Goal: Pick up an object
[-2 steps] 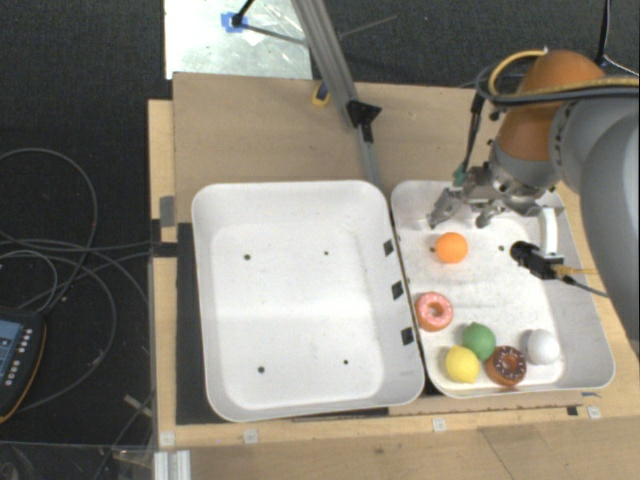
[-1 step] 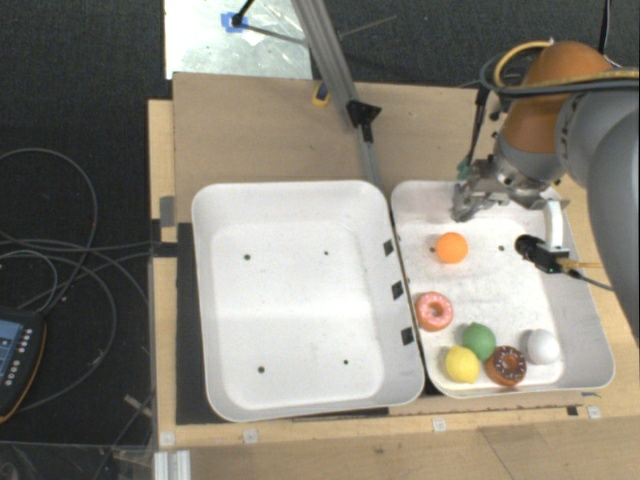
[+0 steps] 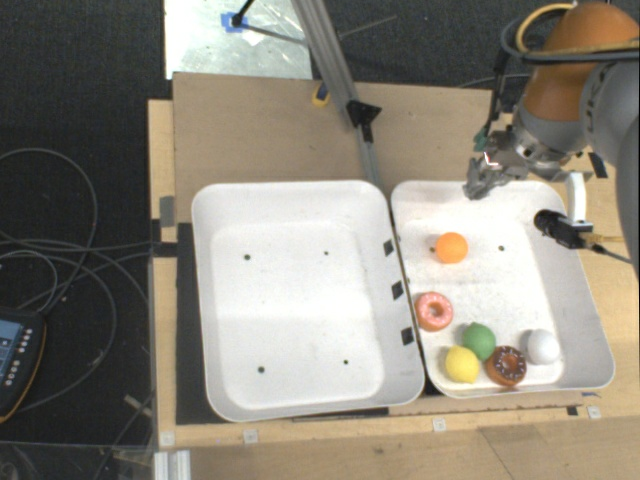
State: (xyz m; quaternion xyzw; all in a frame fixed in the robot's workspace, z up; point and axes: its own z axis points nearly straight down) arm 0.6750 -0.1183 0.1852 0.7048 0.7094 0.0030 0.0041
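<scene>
The right bin [image 3: 572, 298] holds an orange ball [image 3: 451, 247] near its middle. A pink frosted donut [image 3: 434, 311] lies closer to the front left. Along the front edge sit a green ball [image 3: 480, 339], a yellow lemon [image 3: 462, 365], a chocolate donut [image 3: 506, 366] and a white ball [image 3: 543, 347]. My gripper [image 3: 482, 184] hangs over the bin's far edge, above and behind the orange ball, apart from every object. Nothing shows between its tips.
The left bin [image 3: 215, 268] stands beside the right one, their rims meeting at black clips [image 3: 396, 290]. A slanted grey pole [image 3: 330, 48] crosses the bench behind the bins. Cables and a pendant [image 3: 15, 353] lie on the floor at left.
</scene>
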